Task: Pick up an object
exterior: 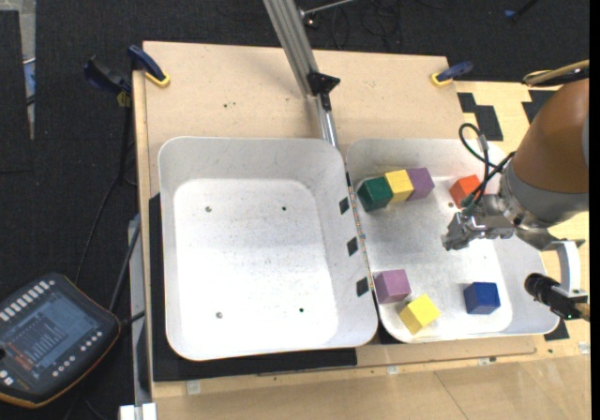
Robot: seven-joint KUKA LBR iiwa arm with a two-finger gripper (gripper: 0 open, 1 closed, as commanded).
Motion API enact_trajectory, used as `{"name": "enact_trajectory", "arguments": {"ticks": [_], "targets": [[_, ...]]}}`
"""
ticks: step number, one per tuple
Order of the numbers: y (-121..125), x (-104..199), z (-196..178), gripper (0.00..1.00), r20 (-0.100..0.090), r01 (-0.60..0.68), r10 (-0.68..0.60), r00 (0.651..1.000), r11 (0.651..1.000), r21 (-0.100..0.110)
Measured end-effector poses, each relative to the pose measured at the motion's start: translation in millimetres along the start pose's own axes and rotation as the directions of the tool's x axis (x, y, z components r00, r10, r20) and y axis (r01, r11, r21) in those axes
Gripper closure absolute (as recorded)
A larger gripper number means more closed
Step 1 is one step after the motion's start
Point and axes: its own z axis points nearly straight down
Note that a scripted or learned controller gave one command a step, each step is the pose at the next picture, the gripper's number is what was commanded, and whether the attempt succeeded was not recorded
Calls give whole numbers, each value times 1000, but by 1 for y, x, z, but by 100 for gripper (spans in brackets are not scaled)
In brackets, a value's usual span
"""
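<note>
Figure: the arm (562, 151) is reaching in from the right over the right bin (441, 151), its jaws (457, 235) hanging above bare bin floor near the bin's middle-right. Whether the jaws are spread or closed cannot be told from where I am standing, and nothing is showing between them.

Seven blocks are lying in this bin. Along the far side, a green block (374, 192), a yellow block (399, 185) and a purple block (420, 182) are sitting in a touching row. An orange block (464, 189) is lying just beyond the jaws, partly hidden behind cabling. Nearer the front, a second purple block (392, 284) and a second yellow block (419, 312) are resting close together, and a blue block (481, 297) is standing apart from them. The left bin (187, 165) is sitting beside it on the table (234, 81).

The blocks are looking small, rigid and light, probably smooth-faced, so a squeeze across two opposite flat faces should be holding well. The blue block, having free space on all sides, is seeming the easiest candidate; the touching row is offering little room for the jaws to slip between neighbours.
</note>
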Motion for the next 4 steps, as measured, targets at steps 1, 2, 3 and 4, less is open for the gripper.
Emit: {"name": "enact_trajectory", "arguments": {"ticks": [1,2,3,4], "targets": [[-1,9,-48,100,0,1,-1,1000,1000,0],[1,9,-88,100,1,0,0,1000,1000,0],[31,60,-77,100,-2,4,-4,1000,1000,4],[58,110,-81,100,-3,5,-5,1000,1000,3]]}}
